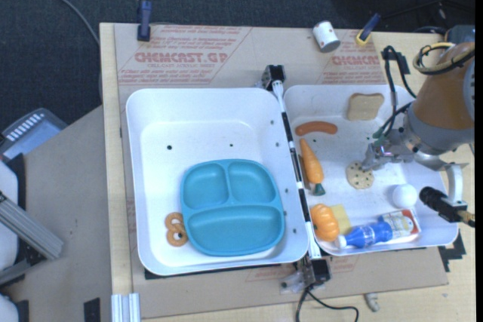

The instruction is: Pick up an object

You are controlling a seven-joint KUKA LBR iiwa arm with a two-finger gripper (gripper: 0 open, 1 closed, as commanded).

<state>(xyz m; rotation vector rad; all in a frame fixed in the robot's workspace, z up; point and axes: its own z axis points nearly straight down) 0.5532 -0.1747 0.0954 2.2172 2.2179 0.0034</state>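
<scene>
Camera view
Bench: two shallow white bins side by side on a board printed with red lettering.
Left bin (143, 117): holds a blue divided plate (232, 207) with three compartments, lying toward the near side; a small brown pretzel (176, 229) sits just beside the plate's left edge, on the bin floor.
Right bin (302, 98): holds a scatter of toy food.
Toast slice (365, 106): near the far wall of the right bin.
Sausage (316, 128): left of the toast, lying roughly crosswise.
Carrot (311, 163): along the bin's left wall, its green end pointing to the near side.
Cracker (361, 176): round, tan, dotted with holes — near the middle of the right bin, just below the gripper.
White egg (403, 195): right of the cracker, close to the arm.
Orange fruit (325, 221): near-left corner, touching a pale yellow piece (342, 219).
Bottle (375, 231): blue and white, lying on its side along the near wall.
Arm: grey with an orange band, reaching in from the right over the right bin.
Gripper (373, 159): low over the bin, just above the cracker's far edge — whether it is open or closed cannot be told, and nothing is seen held.
</scene>
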